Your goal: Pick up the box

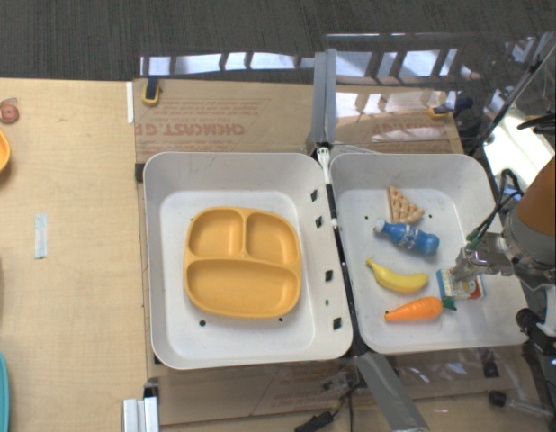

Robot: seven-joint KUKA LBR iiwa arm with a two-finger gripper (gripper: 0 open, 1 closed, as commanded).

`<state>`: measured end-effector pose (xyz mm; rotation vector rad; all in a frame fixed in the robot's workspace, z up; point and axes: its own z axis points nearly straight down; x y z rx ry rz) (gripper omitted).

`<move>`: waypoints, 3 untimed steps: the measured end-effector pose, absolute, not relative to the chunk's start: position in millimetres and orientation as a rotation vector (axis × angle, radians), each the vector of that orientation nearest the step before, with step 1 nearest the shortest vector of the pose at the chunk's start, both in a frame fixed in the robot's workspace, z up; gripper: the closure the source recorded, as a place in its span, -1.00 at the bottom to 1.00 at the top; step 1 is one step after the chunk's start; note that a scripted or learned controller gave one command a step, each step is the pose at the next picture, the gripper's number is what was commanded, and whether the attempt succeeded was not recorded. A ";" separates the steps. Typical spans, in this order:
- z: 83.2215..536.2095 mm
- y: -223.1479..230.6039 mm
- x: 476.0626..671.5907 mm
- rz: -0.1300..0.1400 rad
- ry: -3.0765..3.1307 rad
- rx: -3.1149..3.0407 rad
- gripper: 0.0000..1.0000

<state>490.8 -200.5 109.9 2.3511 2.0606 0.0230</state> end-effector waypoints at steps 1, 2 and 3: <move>110.0 -200.7 490.6 0.023 2.060 2.352 -1.00; 100.7 -200.1 486.6 0.021 1.914 2.468 -1.00; 100.8 -202.2 485.4 0.022 1.963 2.433 -1.00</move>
